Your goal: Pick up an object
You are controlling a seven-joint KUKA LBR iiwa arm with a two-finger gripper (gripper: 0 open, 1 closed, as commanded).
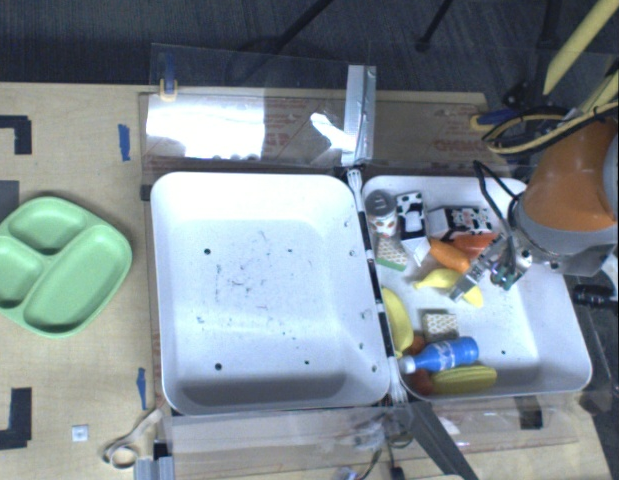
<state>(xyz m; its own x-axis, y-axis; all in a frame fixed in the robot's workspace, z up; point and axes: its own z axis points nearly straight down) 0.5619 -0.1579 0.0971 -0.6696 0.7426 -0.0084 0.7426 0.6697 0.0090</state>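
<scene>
We see a tan wooden worktop (69, 118) carrying 2 shallow white bins: the left bin (259, 193) near its middle, the right bin (549, 358) touching it. A green divided plate (57, 263) lies by the worktop's left edge.

Bright, even overhead light; strong glare on the clear panel (251, 125); focus slightly soft.

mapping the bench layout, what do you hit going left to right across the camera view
green divided plate → left white bin → banana → blue bottle → gripper → orange band of the arm
</scene>
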